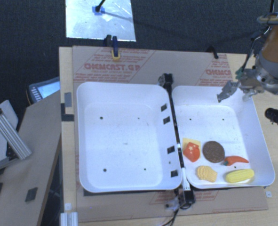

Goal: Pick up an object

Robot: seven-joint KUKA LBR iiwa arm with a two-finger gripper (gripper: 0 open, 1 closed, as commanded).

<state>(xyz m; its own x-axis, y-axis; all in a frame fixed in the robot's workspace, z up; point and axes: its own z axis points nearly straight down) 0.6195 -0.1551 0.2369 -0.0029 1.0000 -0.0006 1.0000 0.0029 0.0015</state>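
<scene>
Five small food toys lie bunched at the near end of the right bin [251, 121]: a yellow-and-red piece [191, 149], brown disc [213, 151], red pepper [235, 160], corn cob [239, 175] and a ridged yellow piece [206, 173]. The gripper [234, 89] hovers over that bin's far rim, carrying nothing (whether its jaws are spread, I cannot tell). Likely the approach step: next, travel nearward and descend. Open floor lies between; the near wall crowds the corn.

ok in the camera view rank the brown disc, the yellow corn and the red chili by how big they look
1. brown disc
2. yellow corn, close to the disc, so that order is unsure
3. red chili, clearly smallest
</scene>
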